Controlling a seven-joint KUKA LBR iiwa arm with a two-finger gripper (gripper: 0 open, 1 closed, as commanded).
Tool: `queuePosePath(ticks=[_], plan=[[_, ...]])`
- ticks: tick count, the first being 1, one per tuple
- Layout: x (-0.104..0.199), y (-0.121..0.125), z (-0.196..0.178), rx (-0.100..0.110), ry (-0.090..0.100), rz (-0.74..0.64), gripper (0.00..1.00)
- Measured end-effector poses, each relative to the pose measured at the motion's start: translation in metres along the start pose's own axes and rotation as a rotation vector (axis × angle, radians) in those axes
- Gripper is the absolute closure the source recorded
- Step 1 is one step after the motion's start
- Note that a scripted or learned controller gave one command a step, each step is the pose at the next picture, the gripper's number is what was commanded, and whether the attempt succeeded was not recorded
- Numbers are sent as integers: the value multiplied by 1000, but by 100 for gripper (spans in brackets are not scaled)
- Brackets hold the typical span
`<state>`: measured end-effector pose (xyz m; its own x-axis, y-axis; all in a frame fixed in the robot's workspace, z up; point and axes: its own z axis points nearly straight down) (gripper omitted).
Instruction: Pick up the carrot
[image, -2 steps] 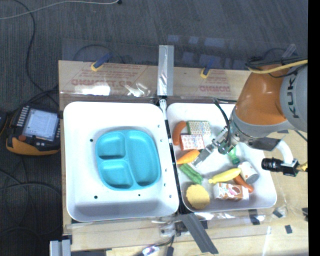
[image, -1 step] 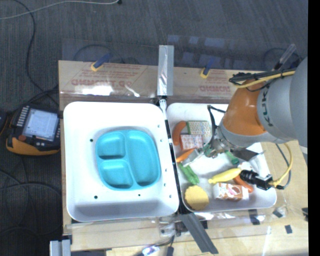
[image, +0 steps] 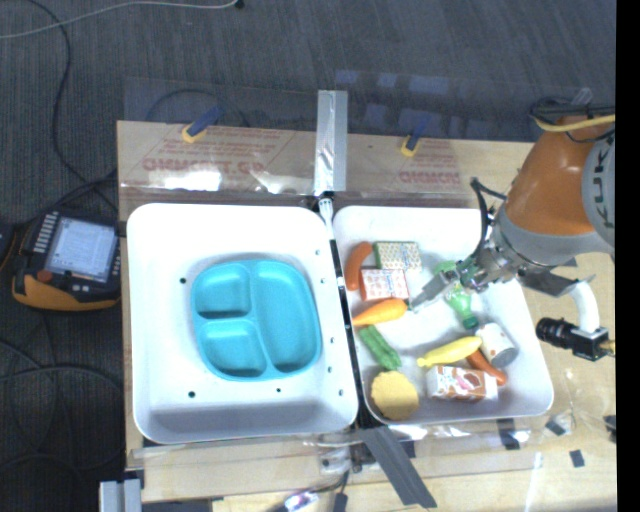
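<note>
Carrot (image: 379, 312) lies in the right bin (image: 530, 375), near its left wall, with a green vegetable (image: 379, 346) just below it. Pincer (image: 432, 290) hovers just right of the carrot's tip and holds nothing; I cannot tell its state. Left bin (image: 150, 330) holds a blue tray (image: 256, 317).

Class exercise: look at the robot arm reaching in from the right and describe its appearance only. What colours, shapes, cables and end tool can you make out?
The arm is bulky and rounded, with a broad orange band above a grey wrist section. Thin dark cables loop around the wrist. At its end sits a small two-finger pincer on a dark mount with green touches, its slim grey fingers tapering toward the tips. A partial dark letter marking shows on the grey casing at the far right.
</note>
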<state>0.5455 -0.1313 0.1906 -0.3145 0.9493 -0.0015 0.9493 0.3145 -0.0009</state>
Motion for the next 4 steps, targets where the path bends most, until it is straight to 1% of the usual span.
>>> queuePosePath(ticks=[1, 2, 3, 4], plan=[[-56, 57, 46, 1, -2, -224, 0], [-24, 78, -26, 0, -1, 19, 0], [37, 51, -1, 2, 1, -52, 0], [25, 24, 89, -13, -4, -327, 0]])
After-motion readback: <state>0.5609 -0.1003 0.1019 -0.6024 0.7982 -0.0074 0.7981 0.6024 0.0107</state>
